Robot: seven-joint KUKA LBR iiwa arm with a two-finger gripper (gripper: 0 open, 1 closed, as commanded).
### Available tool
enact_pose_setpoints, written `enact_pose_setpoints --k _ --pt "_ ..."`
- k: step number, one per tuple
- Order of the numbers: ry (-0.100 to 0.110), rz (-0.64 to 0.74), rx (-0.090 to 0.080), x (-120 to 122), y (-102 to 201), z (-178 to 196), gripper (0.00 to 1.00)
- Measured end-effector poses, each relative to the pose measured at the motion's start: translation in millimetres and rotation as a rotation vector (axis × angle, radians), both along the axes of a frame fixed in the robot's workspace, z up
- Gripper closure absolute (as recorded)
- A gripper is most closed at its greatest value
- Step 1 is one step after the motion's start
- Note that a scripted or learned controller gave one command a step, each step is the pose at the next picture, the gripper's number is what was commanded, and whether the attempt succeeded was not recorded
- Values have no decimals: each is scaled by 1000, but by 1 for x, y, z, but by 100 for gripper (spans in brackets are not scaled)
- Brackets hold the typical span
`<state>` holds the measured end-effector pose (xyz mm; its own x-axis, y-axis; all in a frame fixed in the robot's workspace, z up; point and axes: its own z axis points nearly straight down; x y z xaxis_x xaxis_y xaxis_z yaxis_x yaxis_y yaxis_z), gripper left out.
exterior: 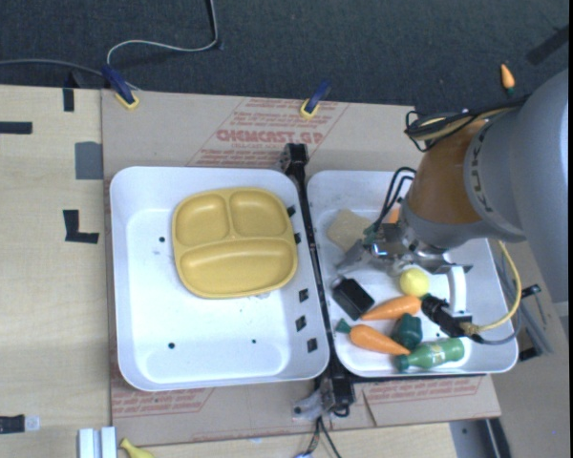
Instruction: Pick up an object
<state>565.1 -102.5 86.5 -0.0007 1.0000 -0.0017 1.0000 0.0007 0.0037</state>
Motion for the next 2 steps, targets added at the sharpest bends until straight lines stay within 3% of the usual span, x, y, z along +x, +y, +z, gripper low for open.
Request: enact_pose_setpoints --k 1,2 --pt "0 -1 1 -80 5 0 0" --pt "-1 -2 0 -80 4 9 100"
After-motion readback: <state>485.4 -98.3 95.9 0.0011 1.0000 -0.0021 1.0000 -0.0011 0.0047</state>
